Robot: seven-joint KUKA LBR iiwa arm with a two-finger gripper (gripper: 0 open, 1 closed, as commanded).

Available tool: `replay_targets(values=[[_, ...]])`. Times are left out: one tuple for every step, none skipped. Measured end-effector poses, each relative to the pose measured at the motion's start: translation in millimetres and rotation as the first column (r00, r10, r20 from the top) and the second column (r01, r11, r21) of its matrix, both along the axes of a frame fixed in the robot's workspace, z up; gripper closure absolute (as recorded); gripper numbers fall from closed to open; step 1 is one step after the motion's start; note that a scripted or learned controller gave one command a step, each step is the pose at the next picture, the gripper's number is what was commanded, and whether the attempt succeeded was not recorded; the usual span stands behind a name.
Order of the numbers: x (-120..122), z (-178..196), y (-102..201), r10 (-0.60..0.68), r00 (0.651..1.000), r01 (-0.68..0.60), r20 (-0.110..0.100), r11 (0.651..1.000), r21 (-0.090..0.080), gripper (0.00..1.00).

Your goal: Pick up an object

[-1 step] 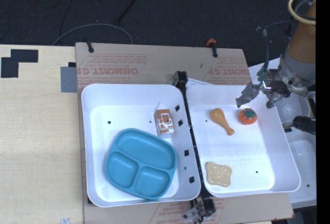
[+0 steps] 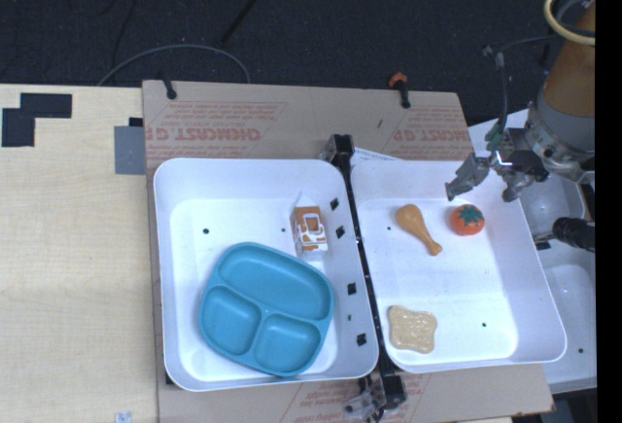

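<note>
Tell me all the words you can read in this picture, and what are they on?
"GEMCRAFT"-like red letters, printed upside down and repeated on the cardboard sheet under the two bins: too blurred to spell for sure.
More red print on the cardboard's front edge: too blurred to read.
The small orange and white carton in the left bin has marks on it: too small to read.

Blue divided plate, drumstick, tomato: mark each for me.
Blue divided plate [image 2: 264, 308], camera view, centre ridge.
Drumstick [image 2: 419, 228], camera view, mid-length.
Tomato [image 2: 467, 220], camera view, red body.
</note>
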State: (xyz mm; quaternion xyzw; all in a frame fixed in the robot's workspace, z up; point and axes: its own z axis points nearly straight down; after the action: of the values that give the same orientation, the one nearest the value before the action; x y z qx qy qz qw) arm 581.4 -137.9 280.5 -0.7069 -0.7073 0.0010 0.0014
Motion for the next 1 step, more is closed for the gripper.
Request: replay_targets(values=[[-0.7,-57.2,9.8,-0.002,1.0,0.002,-0.005,1.0,0.001,0.0]])
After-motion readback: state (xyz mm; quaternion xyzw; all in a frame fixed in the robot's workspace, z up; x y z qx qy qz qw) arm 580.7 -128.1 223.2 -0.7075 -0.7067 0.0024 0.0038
